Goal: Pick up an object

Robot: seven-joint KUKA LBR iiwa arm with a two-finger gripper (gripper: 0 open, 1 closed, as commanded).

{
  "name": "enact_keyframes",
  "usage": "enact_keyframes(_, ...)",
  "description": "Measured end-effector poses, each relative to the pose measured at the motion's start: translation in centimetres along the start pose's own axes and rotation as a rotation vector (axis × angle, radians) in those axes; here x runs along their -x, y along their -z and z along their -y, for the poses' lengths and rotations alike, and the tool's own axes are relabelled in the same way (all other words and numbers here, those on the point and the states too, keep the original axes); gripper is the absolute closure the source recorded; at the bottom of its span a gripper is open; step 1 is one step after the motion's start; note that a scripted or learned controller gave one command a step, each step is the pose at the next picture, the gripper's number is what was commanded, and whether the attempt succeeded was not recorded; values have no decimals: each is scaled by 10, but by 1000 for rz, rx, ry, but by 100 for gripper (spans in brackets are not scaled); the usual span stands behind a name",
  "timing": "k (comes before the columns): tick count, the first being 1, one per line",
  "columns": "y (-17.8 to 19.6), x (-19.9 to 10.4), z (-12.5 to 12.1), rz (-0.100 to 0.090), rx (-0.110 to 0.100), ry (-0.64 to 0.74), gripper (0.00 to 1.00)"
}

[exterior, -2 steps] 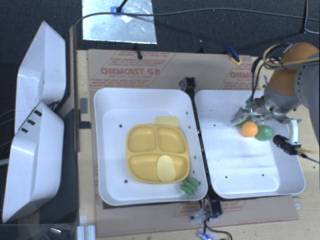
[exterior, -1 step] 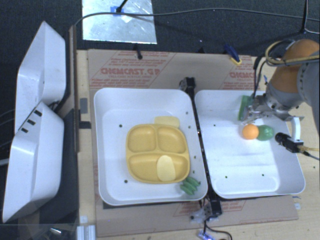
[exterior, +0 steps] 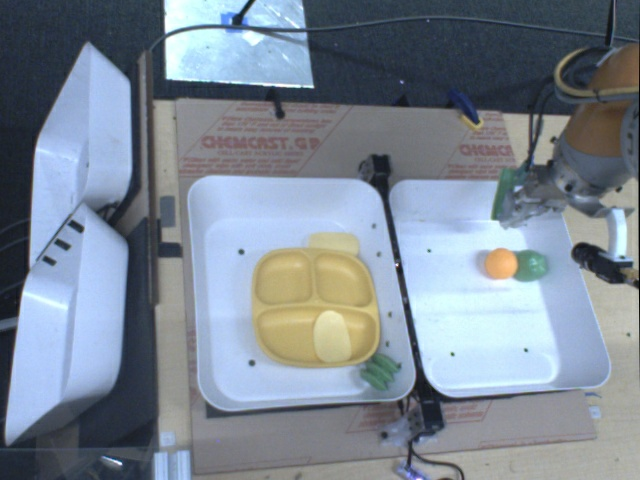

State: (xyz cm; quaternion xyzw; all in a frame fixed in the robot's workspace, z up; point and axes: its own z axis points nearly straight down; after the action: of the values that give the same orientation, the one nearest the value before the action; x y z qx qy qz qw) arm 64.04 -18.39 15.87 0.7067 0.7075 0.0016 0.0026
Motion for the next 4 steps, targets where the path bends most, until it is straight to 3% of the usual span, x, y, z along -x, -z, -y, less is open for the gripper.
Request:
enact_keyframes(1, 48, 0, -1, 0, -1, 0, 100)
enact_keyframes(4, 57, -150, 27, -3, -4, 4, 100)
